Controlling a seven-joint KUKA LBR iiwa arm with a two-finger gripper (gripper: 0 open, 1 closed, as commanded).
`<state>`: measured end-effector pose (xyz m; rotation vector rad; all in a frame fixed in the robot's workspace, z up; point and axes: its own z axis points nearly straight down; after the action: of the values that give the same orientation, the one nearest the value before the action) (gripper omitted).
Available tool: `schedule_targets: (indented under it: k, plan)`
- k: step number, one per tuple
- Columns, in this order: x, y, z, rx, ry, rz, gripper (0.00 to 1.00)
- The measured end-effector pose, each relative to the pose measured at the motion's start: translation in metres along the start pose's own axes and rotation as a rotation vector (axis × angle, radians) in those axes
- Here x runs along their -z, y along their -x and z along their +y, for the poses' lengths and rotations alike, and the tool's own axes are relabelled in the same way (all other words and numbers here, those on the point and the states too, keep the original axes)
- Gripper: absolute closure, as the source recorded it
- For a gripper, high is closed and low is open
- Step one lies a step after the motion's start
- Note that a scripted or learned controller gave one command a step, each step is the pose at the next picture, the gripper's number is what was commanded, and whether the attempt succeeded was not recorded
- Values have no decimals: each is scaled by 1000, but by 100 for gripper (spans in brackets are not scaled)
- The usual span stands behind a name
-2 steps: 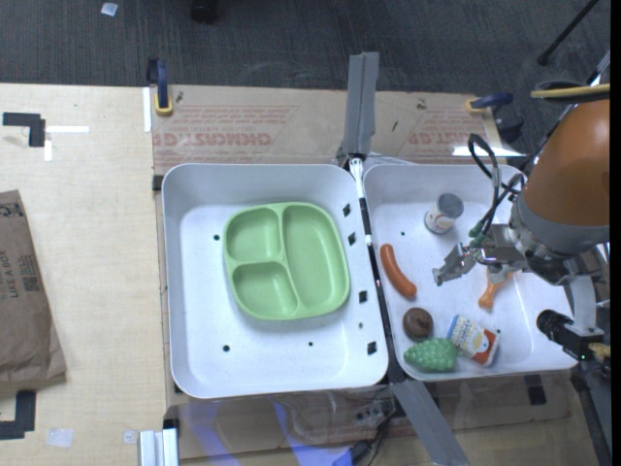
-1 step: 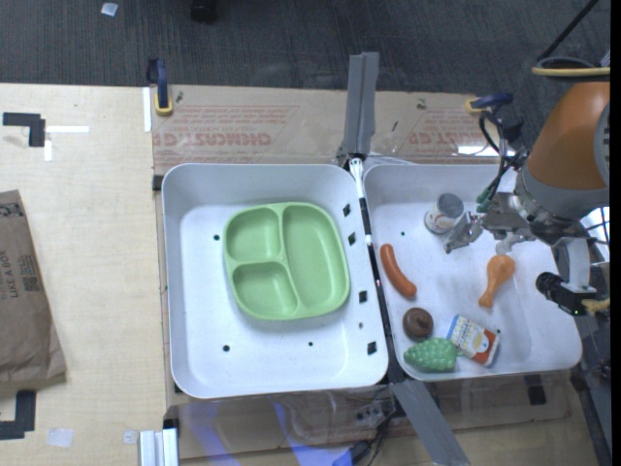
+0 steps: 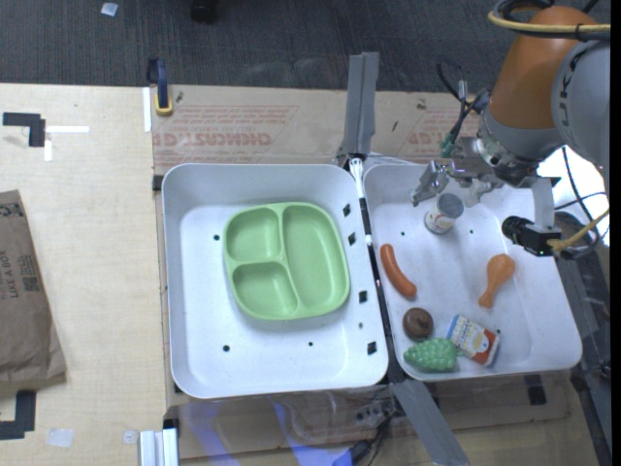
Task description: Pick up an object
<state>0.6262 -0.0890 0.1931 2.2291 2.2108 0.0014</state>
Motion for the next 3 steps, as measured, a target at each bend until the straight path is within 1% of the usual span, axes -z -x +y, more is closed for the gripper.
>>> schedule_targets:
  k: [1, 2, 3]
  plan:
    - [-100, 51, 33, -157, -1, -1, 0]
    - [-100, 34, 33, 225, -1, 0, 0]
    - [-96, 121, 35, 29, -1, 5, 0]
